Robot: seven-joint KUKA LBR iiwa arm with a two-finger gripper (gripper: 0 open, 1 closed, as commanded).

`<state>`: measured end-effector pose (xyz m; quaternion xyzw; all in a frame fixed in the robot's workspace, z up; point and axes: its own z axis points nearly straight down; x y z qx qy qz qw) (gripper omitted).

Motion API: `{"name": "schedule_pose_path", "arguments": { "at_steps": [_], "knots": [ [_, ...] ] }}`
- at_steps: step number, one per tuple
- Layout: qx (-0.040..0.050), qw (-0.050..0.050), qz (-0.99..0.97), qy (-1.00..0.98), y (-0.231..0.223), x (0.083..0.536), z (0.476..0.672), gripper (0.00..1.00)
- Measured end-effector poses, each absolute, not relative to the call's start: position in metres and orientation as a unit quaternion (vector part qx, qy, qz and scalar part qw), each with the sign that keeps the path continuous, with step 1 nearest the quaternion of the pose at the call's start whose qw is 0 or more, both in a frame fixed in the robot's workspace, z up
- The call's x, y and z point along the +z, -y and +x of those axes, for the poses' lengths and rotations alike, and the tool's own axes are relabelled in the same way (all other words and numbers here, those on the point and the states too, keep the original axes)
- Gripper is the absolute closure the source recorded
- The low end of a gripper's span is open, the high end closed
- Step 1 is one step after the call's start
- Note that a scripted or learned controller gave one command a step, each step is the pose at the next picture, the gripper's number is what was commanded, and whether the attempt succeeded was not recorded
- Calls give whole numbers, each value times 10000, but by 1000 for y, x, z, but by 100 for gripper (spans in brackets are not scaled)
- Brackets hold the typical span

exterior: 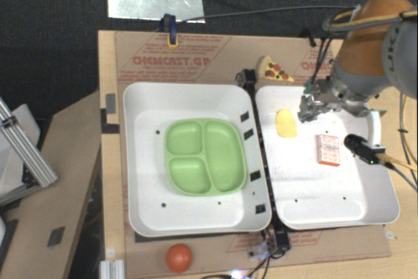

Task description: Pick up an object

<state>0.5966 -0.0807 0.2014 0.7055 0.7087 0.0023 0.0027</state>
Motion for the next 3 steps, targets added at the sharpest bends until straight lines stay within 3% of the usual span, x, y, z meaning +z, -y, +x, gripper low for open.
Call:
{"name": "schedule_pose_path", "arguments": {
  "at_steps": [1,3],
  "knots": [
    [21,28,7052,-7090,81,263,605,100],
    [6,1,7044,-7098,-13,250,615,100]
  ]
}}
